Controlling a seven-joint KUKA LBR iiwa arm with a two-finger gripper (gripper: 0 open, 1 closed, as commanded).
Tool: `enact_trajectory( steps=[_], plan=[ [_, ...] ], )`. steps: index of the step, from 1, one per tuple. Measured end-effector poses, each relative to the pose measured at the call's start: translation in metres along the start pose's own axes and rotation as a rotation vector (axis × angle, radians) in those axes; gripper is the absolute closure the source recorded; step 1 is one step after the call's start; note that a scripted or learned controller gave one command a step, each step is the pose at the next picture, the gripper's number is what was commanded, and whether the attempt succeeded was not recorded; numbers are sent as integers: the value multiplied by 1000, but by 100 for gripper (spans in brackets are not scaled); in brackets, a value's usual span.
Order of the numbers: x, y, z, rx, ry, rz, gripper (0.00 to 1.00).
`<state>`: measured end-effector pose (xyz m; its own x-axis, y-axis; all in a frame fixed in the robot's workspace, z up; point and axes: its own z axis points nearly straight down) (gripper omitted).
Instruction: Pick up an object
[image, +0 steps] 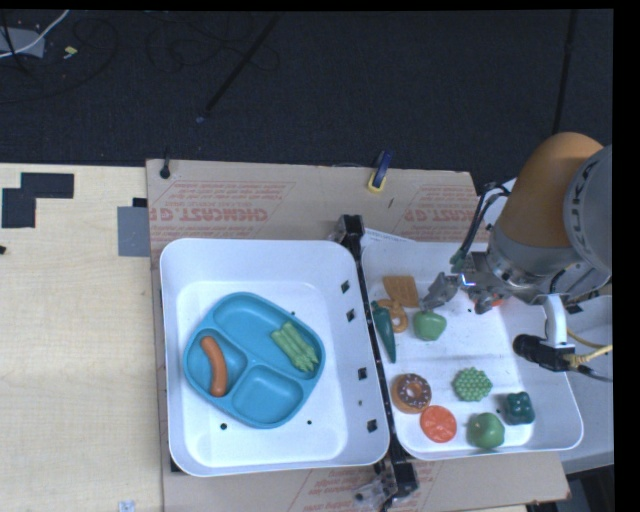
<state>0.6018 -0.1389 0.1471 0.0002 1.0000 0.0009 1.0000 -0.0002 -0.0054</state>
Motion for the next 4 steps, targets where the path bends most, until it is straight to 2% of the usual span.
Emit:
enact_trajectory(
  steps=[1, 2, 4],
  plan=[
    [2, 0, 53, 0, 1, 0, 0],
    [1, 0, 41, -1, 1, 5, 100],
    [-5, -14, -52, -7, -1, 8, 100]
  ],
)
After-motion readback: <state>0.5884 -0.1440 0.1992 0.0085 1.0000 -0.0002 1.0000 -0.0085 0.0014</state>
